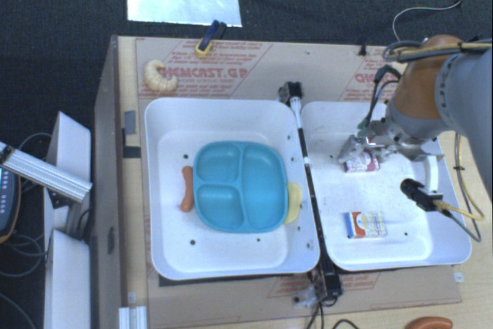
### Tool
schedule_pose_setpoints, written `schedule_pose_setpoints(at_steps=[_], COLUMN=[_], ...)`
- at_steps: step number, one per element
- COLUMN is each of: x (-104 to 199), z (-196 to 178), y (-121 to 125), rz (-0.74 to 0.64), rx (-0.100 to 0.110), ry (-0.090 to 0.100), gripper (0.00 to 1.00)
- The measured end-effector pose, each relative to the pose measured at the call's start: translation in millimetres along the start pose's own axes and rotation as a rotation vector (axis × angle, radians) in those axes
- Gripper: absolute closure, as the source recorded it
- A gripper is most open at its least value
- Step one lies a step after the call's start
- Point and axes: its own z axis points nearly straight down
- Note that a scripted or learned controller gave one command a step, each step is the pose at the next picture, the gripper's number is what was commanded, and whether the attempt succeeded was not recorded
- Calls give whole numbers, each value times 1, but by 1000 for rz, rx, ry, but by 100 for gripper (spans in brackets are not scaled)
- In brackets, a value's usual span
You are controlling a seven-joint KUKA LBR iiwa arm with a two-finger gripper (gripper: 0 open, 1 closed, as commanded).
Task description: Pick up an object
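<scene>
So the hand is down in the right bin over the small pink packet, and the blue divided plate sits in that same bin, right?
Not quite. The camera view shows the hand down in the right bin over the small pink packet, but the blue divided plate sits in the left bin.

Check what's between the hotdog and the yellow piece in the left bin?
The blue tray lies between the hotdog and the yellow piece, per the camera view.
</scene>
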Motion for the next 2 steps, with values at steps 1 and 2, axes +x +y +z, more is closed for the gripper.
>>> schedule_pose_setpoints(at_steps=[1,2], x=[0,93], z=[-12,-102], y=[1,-22], rz=[-2,-3], rx=[-3,-4], ry=[0,2], gripper=[100,100])
